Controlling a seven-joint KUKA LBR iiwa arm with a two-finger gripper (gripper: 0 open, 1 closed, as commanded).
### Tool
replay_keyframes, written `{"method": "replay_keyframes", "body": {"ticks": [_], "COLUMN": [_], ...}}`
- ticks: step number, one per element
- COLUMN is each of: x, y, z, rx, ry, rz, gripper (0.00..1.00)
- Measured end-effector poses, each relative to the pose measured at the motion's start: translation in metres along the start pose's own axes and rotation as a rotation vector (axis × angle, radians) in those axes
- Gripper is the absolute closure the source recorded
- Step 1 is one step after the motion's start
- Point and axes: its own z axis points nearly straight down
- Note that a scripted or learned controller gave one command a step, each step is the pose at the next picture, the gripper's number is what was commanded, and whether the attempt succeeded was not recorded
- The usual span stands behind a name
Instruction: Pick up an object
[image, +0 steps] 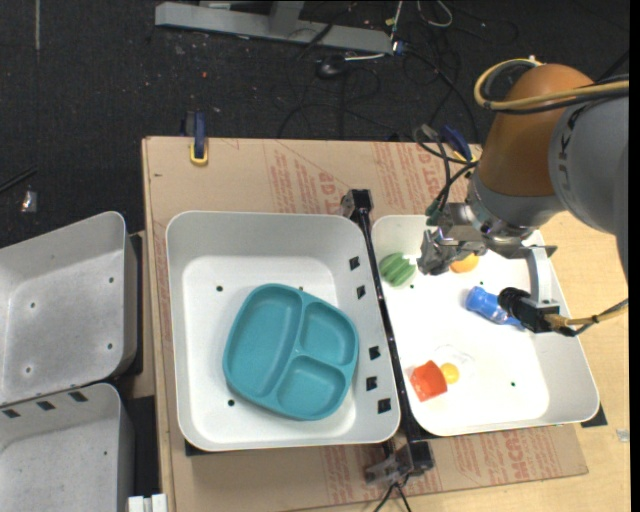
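gripper (440, 258) hangs low over the right white bin's (560, 400) far edge, between a green ribbed plastic piece (397, 269) and a small yellow-orange object (463, 264); whether it is apart or together i cannot tell; nothing looks lifted yet; left to right: teal divided plastic plate (291, 350) in the left white bin (190, 300); orange cup-shaped toy (429, 380) near the front; blue bottle-like toy (487, 303) mid-bin; the pick appears still ahead.

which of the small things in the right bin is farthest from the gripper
The orange-red piece near the right bin's front. The green, yellow and blue ones all lie up by the gripper.
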Motion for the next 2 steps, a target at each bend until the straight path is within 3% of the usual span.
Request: {"method": "replay_keyframes", "body": {"ticks": [2], "x": [0.112], "y": [0.035], "z": [0.0], "rx": [0.001], "ry": [0.0], "rz": [0.001], "gripper": [1.0]}}
